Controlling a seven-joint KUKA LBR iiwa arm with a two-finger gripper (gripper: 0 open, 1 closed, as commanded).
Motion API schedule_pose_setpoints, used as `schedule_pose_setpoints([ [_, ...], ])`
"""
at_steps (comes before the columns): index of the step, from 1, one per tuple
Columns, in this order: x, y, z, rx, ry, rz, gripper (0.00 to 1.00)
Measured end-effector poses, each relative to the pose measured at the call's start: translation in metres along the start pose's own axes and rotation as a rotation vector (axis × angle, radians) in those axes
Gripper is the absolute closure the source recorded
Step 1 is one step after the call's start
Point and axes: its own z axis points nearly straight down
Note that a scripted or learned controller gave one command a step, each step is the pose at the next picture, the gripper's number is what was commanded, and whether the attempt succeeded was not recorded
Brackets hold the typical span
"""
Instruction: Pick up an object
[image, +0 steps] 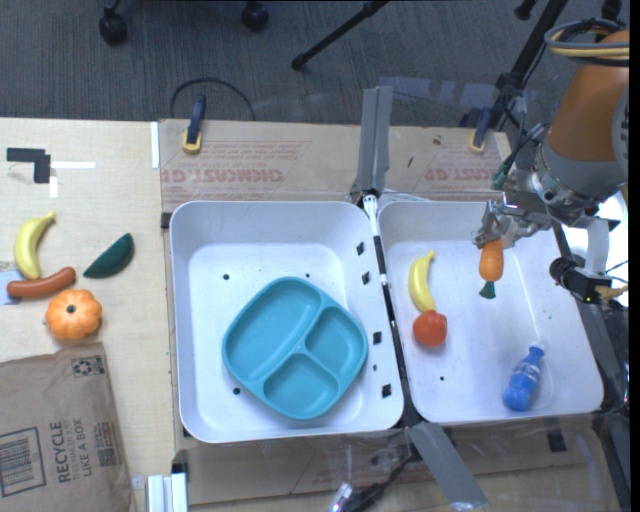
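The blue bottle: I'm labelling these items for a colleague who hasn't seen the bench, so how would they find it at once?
Start at the right-hand white bin, the one the arm reaches into. Go to its near right corner, where the blue bottle lies on its side. It is the only blue thing in that bin; the banana, tomato and carrot are yellow, red and orange.
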Motion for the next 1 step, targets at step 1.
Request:
schedule_pose_setpoints([
  [1, 0.007, 0.0205, -0.0766, -0.001, -0.001, -0.211, 1.0],
])
